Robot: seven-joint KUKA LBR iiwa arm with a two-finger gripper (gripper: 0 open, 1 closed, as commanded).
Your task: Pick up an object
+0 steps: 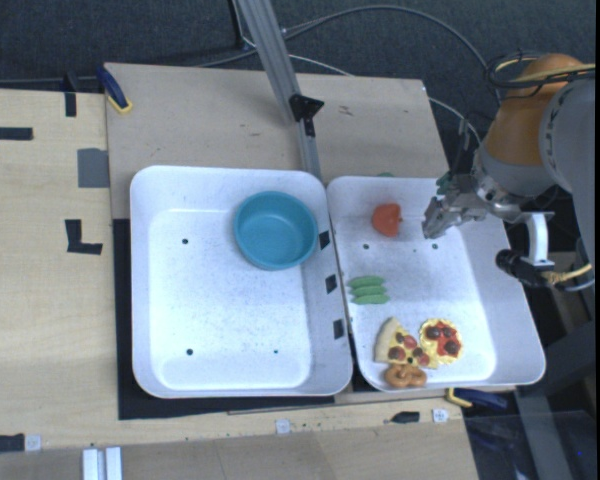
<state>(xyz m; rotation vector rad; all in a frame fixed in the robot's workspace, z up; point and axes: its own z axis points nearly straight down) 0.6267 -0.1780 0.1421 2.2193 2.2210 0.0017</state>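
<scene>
Red object is lain near the gripper in the right bin.
Gripper's grip state cannot be told; it should be centred over the object and lowered squarely before closing.

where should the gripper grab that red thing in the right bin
Probably across the middle of the red object, coming straight down. It looks small and rounded, lying on the right bin floor with free space around it. The gripper sits just to its right, so a short shift left would do.

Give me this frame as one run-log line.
gripper: over right bin, beside red object | nothing seen held | blue bowl: left bin | green pod, pizza slices: right bin
</scene>
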